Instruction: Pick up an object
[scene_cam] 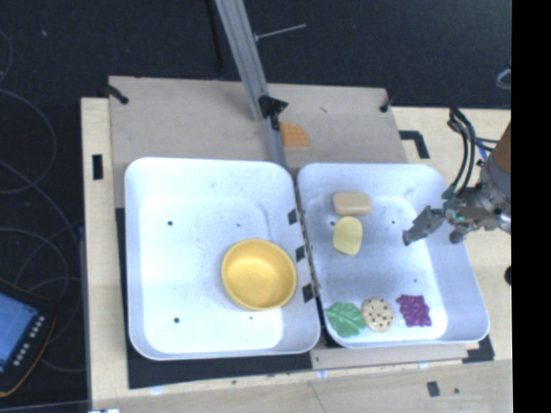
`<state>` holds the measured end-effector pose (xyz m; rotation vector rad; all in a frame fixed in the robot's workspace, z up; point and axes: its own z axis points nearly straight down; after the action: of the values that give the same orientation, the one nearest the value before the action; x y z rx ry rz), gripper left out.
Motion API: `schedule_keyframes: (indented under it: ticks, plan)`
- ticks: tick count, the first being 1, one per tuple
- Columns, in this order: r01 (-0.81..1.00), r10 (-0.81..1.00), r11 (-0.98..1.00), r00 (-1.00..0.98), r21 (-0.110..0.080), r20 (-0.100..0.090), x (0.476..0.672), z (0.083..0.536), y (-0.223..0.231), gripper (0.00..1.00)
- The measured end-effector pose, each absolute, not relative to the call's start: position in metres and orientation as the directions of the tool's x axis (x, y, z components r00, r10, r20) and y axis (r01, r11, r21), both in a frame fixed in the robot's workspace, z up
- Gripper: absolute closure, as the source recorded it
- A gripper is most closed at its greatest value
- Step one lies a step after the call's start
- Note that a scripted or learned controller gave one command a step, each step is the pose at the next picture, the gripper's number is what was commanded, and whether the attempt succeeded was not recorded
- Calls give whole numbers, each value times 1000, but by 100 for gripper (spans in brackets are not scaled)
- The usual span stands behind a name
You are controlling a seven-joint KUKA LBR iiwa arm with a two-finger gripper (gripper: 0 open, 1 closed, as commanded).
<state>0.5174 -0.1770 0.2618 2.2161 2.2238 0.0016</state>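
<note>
- Right bin point(448, 304) holds five small things: a tan bar point(351, 202) near its far side, a yellow piece point(348, 235) just below it, and along the near edge a green leaf point(345, 317), a cookie point(377, 314) and a purple cluster point(414, 310) in a row.
- Gripper point(424, 228) hangs over the right bin's right part, apart from all five; nothing between its fingers, and I cannot tell how wide they stand.
- Left bin point(172, 196) holds a yellow bowl point(258, 274), upright, near the divider.

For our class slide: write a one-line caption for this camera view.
Gripper over the right bin of toy foods; yellow bowl in the left bin.
</note>
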Motion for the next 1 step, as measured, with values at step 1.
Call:
schedule_keyframes:
  ticks: [1]
  plan:
    - [1000,1000,2,-2,3,0,517,262,-177,0]
